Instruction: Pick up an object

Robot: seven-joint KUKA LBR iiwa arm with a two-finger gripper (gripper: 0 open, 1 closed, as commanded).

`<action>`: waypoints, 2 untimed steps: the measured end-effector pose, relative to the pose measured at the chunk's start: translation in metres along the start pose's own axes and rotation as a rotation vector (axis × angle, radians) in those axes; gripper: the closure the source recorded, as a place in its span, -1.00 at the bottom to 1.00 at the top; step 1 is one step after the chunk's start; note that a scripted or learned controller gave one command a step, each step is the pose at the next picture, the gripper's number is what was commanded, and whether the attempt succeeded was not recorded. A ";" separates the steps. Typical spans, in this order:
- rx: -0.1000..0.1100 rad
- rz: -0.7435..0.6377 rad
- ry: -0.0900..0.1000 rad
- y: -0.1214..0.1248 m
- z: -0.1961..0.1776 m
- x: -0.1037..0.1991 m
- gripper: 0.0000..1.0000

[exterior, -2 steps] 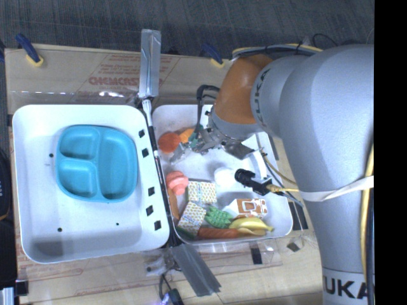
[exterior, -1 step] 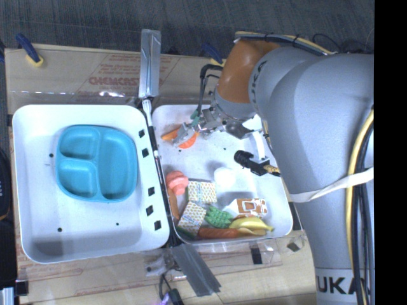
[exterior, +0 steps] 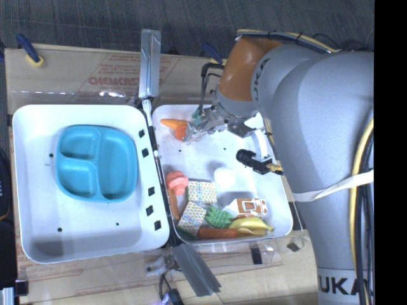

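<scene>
Two-finger claw (exterior: pixel 193 129) hangs low in the right shallow white bin (exterior: pixel 280 202), touching the small orange carrot-shaped toy (exterior: pixel 175 127); its opening blurs, so grip state cannot be told.

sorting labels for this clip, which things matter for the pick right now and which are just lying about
In play:
gripper, low in the right bin
orange carrot, right beside the gripper

Lying about:
blue divided tray in the left bin
banana
white ball
green toy
</scene>
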State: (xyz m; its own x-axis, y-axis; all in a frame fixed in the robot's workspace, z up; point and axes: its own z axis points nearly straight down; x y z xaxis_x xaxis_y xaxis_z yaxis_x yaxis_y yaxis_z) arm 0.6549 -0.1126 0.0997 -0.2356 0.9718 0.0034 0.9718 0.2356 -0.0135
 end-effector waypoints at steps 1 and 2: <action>-0.011 0.028 -0.002 -0.046 -0.092 0.051 1.00; -0.012 0.013 -0.003 -0.004 -0.092 0.034 1.00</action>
State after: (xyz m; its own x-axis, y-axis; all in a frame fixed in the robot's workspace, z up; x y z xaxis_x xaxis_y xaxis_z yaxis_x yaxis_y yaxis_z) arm 0.6444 -0.0804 0.1914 -0.2231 0.9748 0.0006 0.9748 0.2231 -0.0020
